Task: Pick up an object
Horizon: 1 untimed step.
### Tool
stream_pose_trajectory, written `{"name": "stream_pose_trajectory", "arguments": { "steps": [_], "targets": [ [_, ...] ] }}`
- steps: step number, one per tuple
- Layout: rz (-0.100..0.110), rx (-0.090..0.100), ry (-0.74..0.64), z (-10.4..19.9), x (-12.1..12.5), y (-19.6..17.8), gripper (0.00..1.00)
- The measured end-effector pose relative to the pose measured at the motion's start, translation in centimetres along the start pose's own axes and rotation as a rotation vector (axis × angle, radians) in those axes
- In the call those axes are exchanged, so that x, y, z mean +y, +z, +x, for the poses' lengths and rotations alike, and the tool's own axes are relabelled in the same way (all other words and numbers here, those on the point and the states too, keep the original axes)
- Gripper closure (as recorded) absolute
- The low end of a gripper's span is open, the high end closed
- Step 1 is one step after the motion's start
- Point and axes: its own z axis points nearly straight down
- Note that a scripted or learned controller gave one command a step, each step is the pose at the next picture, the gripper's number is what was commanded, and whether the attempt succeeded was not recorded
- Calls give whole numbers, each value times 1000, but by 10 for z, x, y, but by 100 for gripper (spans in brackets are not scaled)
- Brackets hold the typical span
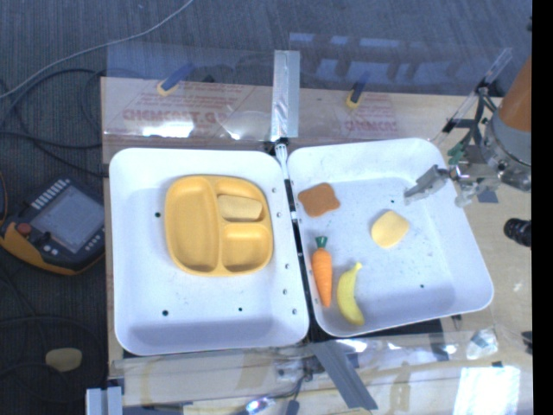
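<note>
The right bin (467, 258) holds a flat brown cookie-shaped piece (319, 199), a pale yellow block (390, 229), an orange carrot (321, 271) and a yellow banana (348, 293). My gripper (444, 188) hangs over the bin's upper right part, up and to the right of the yellow block. Its fingers (422, 183) are spread open with nothing between them. The arm comes in from the right edge.
The left bin (138, 309) carries a yellow divided plate (194, 227) with a pale yellow piece (239, 207) in its upper right compartment. A metal strip (285, 89) stands behind the seam between the bins. A control pendant (54, 225) lies on the floor at left.
</note>
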Motion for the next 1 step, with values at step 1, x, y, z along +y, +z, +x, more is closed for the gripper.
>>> {"name": "stream_pose_trajectory", "arguments": {
  "steps": [1],
  "targets": [
    [-8, 1, -53, 61, -31, 141, 0]
  ]
}}
